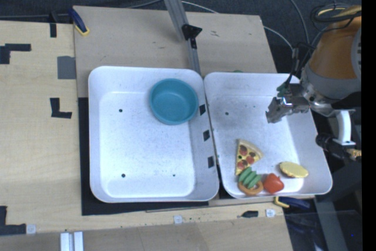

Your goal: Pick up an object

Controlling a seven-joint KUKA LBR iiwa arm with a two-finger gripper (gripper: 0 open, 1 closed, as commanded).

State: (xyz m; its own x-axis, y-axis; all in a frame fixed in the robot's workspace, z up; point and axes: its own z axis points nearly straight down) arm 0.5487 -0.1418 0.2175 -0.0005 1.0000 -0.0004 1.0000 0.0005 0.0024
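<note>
Camera view: end effector [277, 111] hovering over right bin [235, 97], grip state impossible to tell; apparently holding nothing, pizza slice [247, 156] awaiting pickup.

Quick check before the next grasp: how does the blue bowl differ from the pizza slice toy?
The blue bowl is round, plain teal and much larger; the pizza slice is a small yellow wedge with red spots. The bowl sits alone near the top of the left bin; the slice lies low in the right bin, close to other toy food. The bowl is hollow and open upward; the slice lies flat. Both rest apart from the gripper.
</note>
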